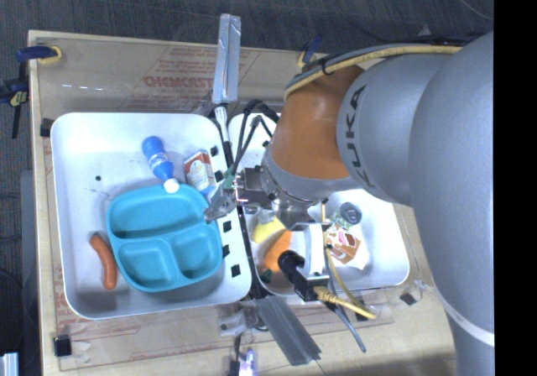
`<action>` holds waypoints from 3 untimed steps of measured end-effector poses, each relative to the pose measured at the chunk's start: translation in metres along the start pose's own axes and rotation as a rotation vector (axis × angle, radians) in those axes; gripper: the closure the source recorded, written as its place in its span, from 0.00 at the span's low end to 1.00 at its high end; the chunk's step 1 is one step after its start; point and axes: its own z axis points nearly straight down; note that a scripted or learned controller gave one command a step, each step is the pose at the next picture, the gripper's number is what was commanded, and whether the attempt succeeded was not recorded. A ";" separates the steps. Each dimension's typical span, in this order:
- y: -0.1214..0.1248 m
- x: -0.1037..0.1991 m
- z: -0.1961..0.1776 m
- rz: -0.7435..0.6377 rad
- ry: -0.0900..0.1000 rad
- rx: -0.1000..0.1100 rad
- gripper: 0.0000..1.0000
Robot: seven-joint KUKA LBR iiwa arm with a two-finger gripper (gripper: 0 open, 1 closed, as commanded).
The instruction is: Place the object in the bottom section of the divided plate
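Observation:
The blue divided plate (164,236) lies in the left bin (75,148), with one wide section at its top and two smaller sections along its bottom. My gripper (226,196) hangs over the wall between the two bins, at the plate's upper right edge. The grey wrist and orange band cover most of it. Just below the wrist, in the right bin (394,261), lie an orange object (275,250) and a yellow object (263,230). I see nothing held in the gripper.
In the left bin a brown sausage (104,261) lies left of the plate. A blue bottle with a white cap (158,160) and a red-and-white packet (198,169) lie above it. The right bin holds a red-and-white wrapper (344,247) and a small round grey thing (349,215).

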 end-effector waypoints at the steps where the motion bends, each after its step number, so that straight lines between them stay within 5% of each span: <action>1: 0.001 0.000 -0.009 -0.005 -0.001 0.002 1.00; 2: 0.017 -0.005 0.013 -0.268 0.000 0.004 1.00; 3: -0.009 0.055 0.015 -0.002 0.000 0.005 1.00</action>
